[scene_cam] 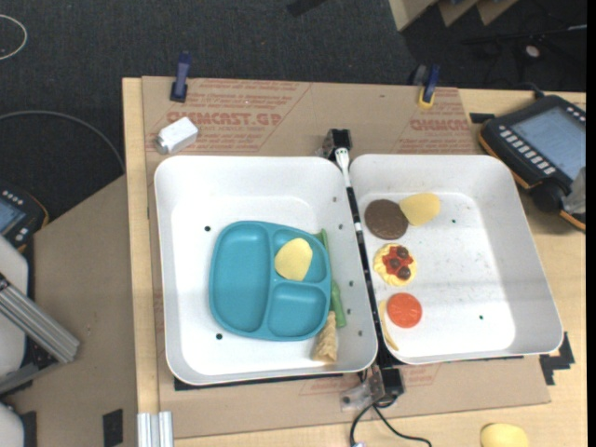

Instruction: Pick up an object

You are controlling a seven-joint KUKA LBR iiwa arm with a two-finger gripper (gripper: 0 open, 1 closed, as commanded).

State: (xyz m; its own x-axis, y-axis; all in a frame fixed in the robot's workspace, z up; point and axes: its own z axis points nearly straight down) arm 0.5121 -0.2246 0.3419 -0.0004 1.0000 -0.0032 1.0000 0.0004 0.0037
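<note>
Currently, 2 bins side by side on the bench.

Left bin [186, 194]: teal divided plate [251, 287] lies flat. A yellow piece [294, 259] sits in its upper right compartment. A green stick [332, 287] runs along the plate's right edge, and a tan scrap [326, 345] lies just below the plate's lower right corner.

Right bin [494, 250]: 4 items clustered near its left wall. A brown disc [385, 219] touches a yellow lump [421, 208] to its right. Below them lies a yellow round with red berries [396, 264], then a red-orange disc [404, 310] nearest the front.

Gripper state: cannot tell, nor its position relative to any item.
</note>
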